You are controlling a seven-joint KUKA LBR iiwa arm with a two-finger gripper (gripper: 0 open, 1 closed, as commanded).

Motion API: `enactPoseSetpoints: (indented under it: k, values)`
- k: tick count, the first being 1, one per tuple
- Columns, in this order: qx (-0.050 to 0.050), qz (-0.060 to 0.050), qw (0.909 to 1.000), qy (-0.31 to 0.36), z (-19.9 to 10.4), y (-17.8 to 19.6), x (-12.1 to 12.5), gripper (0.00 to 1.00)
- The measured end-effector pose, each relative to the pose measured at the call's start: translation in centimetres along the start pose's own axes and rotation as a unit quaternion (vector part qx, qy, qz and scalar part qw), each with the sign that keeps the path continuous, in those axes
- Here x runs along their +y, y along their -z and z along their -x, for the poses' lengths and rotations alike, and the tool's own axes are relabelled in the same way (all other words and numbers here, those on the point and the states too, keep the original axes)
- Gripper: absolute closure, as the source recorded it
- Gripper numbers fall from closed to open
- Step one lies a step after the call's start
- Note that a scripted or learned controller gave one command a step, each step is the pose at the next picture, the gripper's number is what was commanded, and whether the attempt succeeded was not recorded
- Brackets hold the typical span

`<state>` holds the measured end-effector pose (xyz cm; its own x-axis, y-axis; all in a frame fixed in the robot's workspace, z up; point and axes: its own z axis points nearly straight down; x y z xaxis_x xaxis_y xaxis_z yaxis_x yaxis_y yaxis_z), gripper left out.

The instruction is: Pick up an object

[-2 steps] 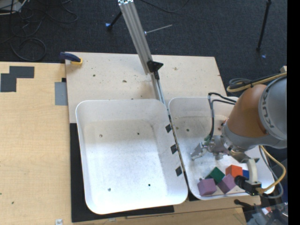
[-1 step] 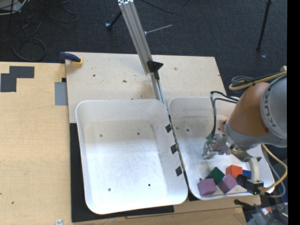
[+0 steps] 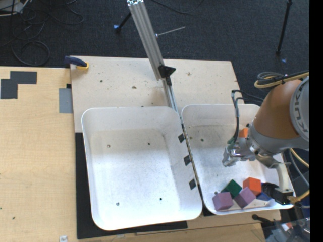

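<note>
The gripper point(image 3: 231, 158) hangs in the right bin point(image 3: 212, 120); I cannot tell its state. The blocks, green block point(image 3: 233, 187) nearest, cluster just below it toward the lower right of the frame.

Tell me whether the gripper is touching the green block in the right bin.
Apart. The camera view shows bare white bin floor between the gripper and the green block, which lies nearer the bin's front edge.

Pale bench point(image 3: 126, 79) bears 2 white bins, left point(image 3: 96, 135) and right point(image 3: 212, 115).
</note>
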<state>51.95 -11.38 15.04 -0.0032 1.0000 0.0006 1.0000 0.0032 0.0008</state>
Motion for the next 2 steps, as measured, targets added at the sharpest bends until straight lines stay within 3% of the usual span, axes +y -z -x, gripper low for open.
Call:
enactPoseSetpoints:
  k: [2]
  values:
    - [-0.001, 0.001, 1.0000, -0.002, 1.1, 8.8, -0.1, 1.00]
